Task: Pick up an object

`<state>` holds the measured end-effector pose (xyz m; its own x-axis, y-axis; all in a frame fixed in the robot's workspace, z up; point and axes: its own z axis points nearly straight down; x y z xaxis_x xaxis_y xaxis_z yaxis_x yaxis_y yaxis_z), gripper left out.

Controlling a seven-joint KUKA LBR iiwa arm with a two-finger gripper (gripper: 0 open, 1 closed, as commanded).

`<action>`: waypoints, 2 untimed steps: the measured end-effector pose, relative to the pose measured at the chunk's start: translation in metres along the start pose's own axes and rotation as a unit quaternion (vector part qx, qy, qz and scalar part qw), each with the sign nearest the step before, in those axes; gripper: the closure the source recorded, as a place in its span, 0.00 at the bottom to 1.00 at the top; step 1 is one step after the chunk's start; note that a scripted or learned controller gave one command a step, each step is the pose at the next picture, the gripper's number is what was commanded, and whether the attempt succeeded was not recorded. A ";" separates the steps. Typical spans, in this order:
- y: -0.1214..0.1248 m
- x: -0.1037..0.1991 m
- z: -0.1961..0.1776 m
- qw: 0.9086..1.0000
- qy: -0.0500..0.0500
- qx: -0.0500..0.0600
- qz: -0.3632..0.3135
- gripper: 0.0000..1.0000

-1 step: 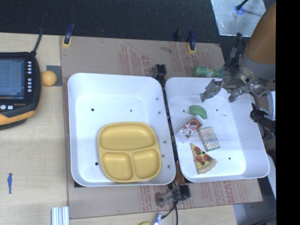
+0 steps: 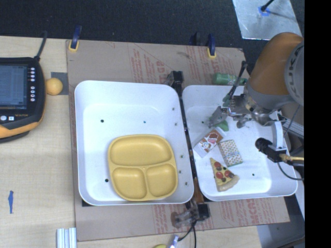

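My gripper (image 2: pixel 219 117) hangs low over the upper middle of the right bin (image 2: pixel 279 190), with the orange-banded arm reaching in from the right. A small green object (image 2: pixel 222 124) lies right under its tip, partly hidden by it. I cannot tell whether they touch. Lower in the same bin lie a red and white card box (image 2: pixel 209 141), a patterned packet (image 2: pixel 230 152) and a toy pizza slice (image 2: pixel 223 174).
The left bin (image 2: pixel 93 102) holds a yellow divided plate (image 2: pixel 142 166). A divider bar (image 2: pixel 184 133) runs between the bins. Another green item (image 2: pixel 223 78) lies behind the right bin. A teach pendant (image 2: pixel 18 97) and an orange ball (image 2: pixel 54 86) sit at the left.
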<state>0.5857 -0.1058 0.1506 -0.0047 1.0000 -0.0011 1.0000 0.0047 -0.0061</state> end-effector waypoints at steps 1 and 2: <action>0.011 -0.033 0.058 1.000 0.000 -0.002 0.000 0.00; 0.069 -0.020 0.058 1.000 0.001 -0.002 0.001 0.00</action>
<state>0.6540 -0.1253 0.0923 -0.0030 1.0000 0.0004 1.0000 0.0030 -0.0016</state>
